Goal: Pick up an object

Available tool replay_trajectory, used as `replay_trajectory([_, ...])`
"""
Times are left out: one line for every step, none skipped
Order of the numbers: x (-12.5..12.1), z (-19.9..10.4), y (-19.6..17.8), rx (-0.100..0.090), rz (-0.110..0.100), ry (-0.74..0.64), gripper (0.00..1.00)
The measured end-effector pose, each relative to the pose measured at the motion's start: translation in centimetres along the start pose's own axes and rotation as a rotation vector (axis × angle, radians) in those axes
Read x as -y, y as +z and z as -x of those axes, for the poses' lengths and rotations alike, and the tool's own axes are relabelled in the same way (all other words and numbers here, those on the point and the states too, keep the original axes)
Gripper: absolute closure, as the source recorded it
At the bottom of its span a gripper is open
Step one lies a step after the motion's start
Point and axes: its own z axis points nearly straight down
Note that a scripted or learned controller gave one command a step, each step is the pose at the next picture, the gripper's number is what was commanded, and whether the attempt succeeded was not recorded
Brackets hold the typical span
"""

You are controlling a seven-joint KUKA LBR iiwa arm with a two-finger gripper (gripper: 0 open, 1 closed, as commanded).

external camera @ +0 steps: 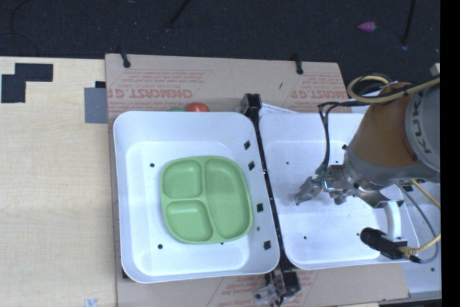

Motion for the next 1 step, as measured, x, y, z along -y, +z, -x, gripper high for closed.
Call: replay_trajectory([-0.02, -0.08, 4.16, 0.001, 0.005, 0.001, 0.00])
